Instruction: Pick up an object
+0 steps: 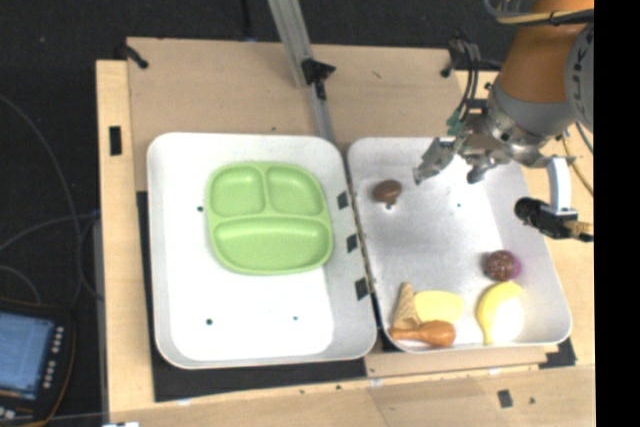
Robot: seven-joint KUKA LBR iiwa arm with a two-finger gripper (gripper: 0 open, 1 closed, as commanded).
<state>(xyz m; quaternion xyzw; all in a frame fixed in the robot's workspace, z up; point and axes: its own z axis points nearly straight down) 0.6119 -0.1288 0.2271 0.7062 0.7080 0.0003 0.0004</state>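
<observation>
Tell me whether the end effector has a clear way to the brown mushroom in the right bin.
Probably yes. The end effector hangs over the right bin, open, and the brown mushroom stands alone on bare floor nearby, with nothing between them.

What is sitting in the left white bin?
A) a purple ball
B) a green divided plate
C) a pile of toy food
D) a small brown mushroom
B: the green divided plate lies alone in the left bin, while the toy food pieces, such as the brown mushroom and the purple ball, are all in the right bin.
</observation>
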